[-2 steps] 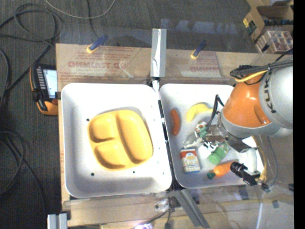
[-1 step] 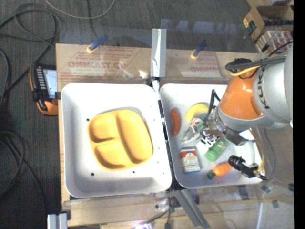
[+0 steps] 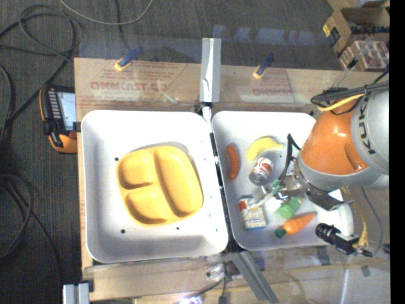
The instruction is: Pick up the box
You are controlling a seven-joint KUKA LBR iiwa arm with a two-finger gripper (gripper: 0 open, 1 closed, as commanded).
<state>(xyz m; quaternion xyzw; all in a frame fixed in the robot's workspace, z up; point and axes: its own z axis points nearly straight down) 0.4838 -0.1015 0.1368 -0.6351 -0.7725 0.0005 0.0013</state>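
The box [image 3: 253,216] is small and white with red and blue print. It lies flat near the front left of the right bin [image 3: 223,189]. My gripper [image 3: 264,197] reaches in from the right, its tip just above and to the right of the box's upper corner. The arm's orange band [image 3: 329,145] and grey wrist hang over the bin's right half and hide part of it. Nothing is visibly lifted off the bin floor.
Around the box lie a silver can [image 3: 262,168], a yellow banana [image 3: 263,145], a brown sausage [image 3: 233,160], a green bottle [image 3: 290,206] and an orange carrot [image 3: 296,223]. The left bin [image 3: 95,170] holds a yellow divided tray [image 3: 161,183].
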